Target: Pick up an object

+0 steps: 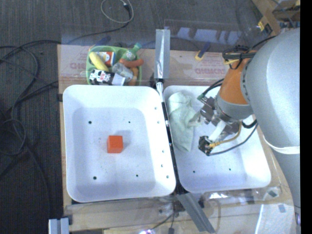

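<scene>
Gripper hangs in the right white bin, against a crumpled pale-green cloth; whether it grips anything cannot be told.

- A dark grey carpet is covering the floor all around the bench, its weave showing as fine ribbing
- Black cables are trailing in loose curves over the carpet on the left, and a thinner cable loop is lying near the top
- A pale bench top with faint reddish lettering is sitting in the middle
- A metal post is rising at the bench's far side
- A clear panel is catching the light beside the post
- Cardboard boxes are standing in the top right corner
- Soft, even light is falling from above, casting only faint shadows
</scene>
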### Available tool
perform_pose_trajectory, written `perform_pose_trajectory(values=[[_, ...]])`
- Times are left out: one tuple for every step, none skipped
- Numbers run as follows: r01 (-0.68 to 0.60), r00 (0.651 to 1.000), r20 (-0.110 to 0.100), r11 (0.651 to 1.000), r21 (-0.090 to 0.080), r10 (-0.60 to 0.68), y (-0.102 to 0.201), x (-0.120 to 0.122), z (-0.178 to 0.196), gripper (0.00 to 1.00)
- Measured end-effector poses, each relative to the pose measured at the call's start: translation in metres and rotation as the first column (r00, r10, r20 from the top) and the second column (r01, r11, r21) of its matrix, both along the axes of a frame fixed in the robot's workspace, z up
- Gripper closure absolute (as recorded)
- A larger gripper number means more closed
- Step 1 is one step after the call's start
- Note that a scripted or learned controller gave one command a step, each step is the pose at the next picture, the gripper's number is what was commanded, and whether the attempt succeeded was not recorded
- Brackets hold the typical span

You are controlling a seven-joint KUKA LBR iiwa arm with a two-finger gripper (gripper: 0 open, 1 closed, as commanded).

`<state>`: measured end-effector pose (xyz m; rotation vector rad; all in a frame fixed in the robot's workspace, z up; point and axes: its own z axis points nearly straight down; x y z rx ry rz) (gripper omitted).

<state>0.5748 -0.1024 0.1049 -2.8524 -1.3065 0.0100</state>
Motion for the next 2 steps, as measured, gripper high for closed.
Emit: perform_pose_trajectory(values=[[0.058,0.998,0.024,0.998,-0.009,-0.057,-0.091,-0.047,-0.013,0.0],[0.18,0.984,0.001,0.984,-0.004,-0.18,-0.114,-0.04,0.055,0.0]])
